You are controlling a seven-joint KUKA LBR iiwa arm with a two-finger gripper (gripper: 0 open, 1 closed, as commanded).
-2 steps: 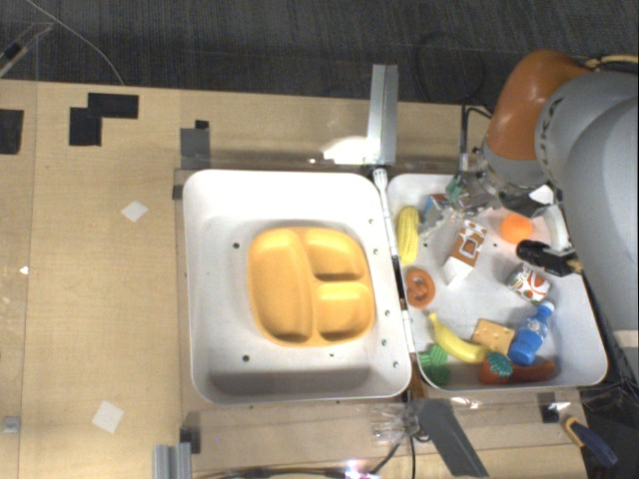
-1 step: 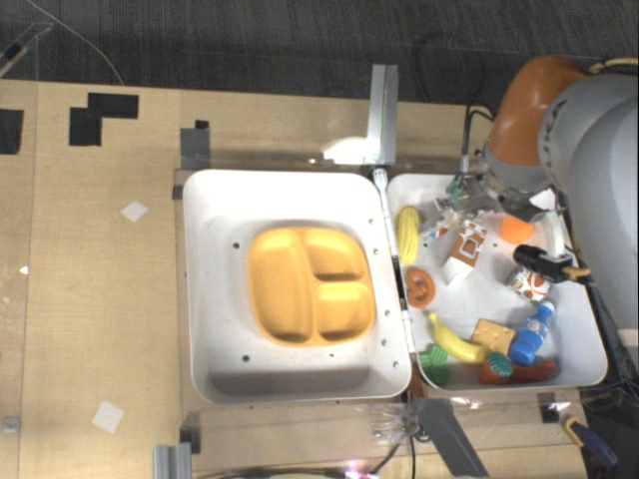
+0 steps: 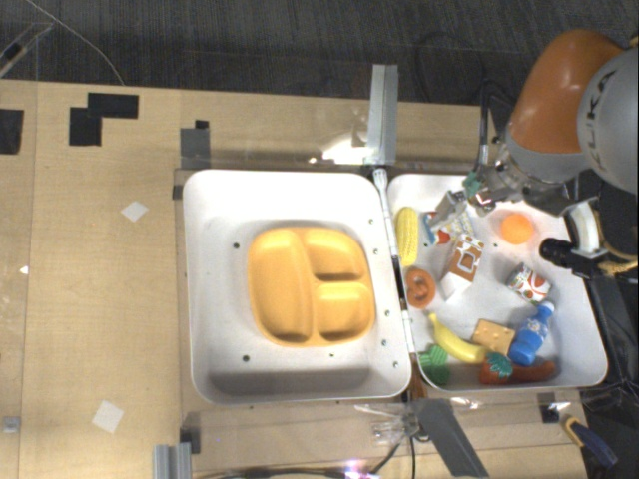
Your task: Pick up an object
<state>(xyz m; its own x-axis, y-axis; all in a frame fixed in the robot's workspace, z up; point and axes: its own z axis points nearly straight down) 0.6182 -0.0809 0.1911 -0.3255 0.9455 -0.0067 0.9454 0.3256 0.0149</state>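
The right bin (image 3: pixel 595 347) holds a crowd of small things, any of them a candidate for picking. An ear of corn (image 3: pixel 407 236) lies along the bin's left wall, its long axis running from the far side toward the near side. Just below it sits a brown doughnut-like ring (image 3: pixel 420 286), and nearer still a banana (image 3: pixel 456 343) slants from upper left to lower right, its lower end touching a tan block (image 3: pixel 493 334). A blue bottle (image 3: pixel 532 332) leans beside that block, cap pointing up and to the right, with a small red-and-white can (image 3: pixel 528 283) just above it and an orange ball (image 3: pixel 517 229) farther back. A brown-and-white carton (image 3: pixel 464 259) lies tilted near the bin's middle. The gripper (image 3: pixel 457 211) hangs over the bin's far part, between the corn and the ball, just above the carton — whether it is open or closed, or grasps anything, cannot be told. The arm (image 3: pixel 569 93) comes in from the upper right, its orange band above the bin's far right corner. The left bin (image 3: pixel 210 297) carries only a yellow divided tray (image 3: pixel 310 284) at its centre, with bare white floor all around it.
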